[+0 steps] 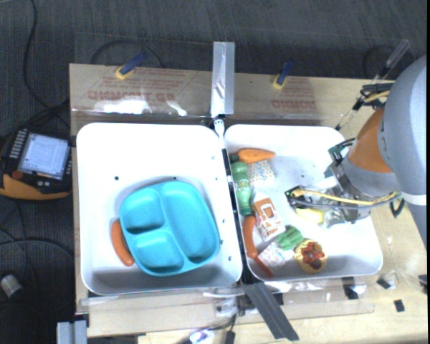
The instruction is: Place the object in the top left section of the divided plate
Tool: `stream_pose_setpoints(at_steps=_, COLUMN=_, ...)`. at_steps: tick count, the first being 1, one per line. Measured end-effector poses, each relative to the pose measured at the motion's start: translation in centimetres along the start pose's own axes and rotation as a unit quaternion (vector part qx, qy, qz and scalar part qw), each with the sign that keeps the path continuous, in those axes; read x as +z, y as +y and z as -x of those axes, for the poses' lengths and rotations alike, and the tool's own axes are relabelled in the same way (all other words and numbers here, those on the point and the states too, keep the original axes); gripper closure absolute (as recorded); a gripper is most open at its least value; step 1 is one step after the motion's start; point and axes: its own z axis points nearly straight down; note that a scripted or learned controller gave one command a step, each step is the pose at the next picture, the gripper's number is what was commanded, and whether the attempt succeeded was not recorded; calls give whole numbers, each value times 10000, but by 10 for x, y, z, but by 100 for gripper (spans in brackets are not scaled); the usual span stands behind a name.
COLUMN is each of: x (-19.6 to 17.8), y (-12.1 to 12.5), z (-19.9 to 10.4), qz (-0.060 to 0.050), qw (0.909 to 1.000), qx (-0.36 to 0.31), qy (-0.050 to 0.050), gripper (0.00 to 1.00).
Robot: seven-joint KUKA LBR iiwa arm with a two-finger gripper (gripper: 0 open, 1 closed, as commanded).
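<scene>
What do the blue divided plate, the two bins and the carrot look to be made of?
Plate: probably moulded plastic, uniform turquoise with a soft sheen and rounded dividers. Left bin and right bin: likely thin formed plastic, glossy white with rounded corners. Carrot: seems a toy, perhaps plastic, with flat, even orange colour; the view is too coarse to be sure.

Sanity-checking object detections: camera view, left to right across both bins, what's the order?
Orange sausage beside the plate → blue divided plate in the left bin → right bin: green item at its left wall → carton → red-and-yellow toy → gripper → arm's orange band.
</scene>
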Motion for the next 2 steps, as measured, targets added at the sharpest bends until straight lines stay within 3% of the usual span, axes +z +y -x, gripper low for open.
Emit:
stream_pose_setpoints(at_steps=1, x=3, y=27, z=-60, qz=-34, qw=10000, qx=-75, qy=54, gripper=100)
stream_pose_setpoints(at_steps=2, x=2, y=37, z=-97, qz=-54, qw=9999, qx=-94, qy=26, gripper=100)
